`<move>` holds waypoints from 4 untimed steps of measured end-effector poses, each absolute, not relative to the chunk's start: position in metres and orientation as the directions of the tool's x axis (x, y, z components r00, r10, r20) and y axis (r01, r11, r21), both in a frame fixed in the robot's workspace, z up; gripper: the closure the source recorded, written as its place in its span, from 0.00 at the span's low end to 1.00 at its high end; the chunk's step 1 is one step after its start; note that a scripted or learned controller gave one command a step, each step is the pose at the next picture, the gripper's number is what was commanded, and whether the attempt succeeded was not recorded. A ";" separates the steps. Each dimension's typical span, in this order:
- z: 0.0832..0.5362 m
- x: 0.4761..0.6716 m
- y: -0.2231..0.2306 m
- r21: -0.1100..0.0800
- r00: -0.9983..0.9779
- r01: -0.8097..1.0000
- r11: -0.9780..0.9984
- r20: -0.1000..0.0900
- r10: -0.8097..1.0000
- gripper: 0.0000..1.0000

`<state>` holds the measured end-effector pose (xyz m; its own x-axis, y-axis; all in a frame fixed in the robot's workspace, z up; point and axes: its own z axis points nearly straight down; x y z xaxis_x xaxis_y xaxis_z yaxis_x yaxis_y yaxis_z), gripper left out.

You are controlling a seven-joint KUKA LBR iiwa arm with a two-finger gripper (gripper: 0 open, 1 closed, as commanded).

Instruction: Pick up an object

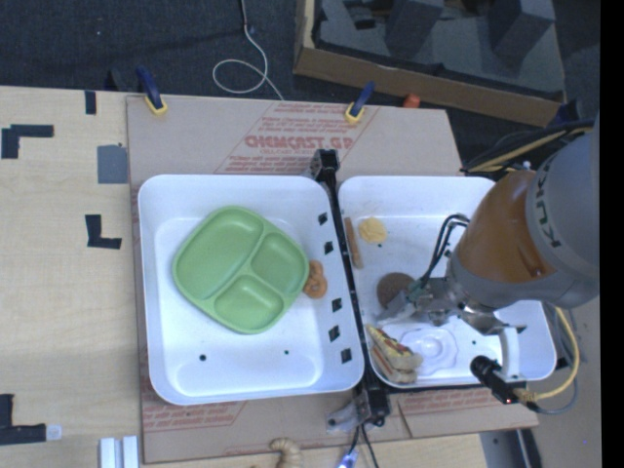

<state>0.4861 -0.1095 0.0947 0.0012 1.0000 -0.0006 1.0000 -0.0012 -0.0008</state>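
Observation:
My gripper (426,298) is low inside the right bin (409,191), with the grey and orange arm (517,237) covering the bin's right half. Just left of the gripper lies a brown round object (393,285), touching it or nearly so. In the front left corner of that bin rests a sandwich-like piece (392,354), and a clear plastic item (429,345) lies beside it. Near the back of the bin sits a small yellow object (371,229), and a thin brown stick (352,244) lies along the left wall.
The left bin (166,364) holds a green divided plate (241,269) and a small brown pretzel-like piece (315,280) at its right wall. A black divider (334,252) runs between the bins. Cables (546,383) trail at the front right.

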 end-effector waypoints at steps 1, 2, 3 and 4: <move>0.084 0.524 -0.094 -0.002 -0.002 1.000 0.002 0.000 1.000 0.00; 0.085 0.554 -0.095 -0.001 -0.001 1.000 0.001 0.000 1.000 0.00; 0.085 0.645 -0.118 0.007 -0.004 1.000 0.004 -0.003 1.000 0.00; 0.084 0.668 -0.095 -0.006 -0.005 1.000 0.005 -0.004 1.000 0.00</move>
<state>0.6681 -0.0952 0.0844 -0.0054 1.0000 -0.0035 1.0000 0.0054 -0.0060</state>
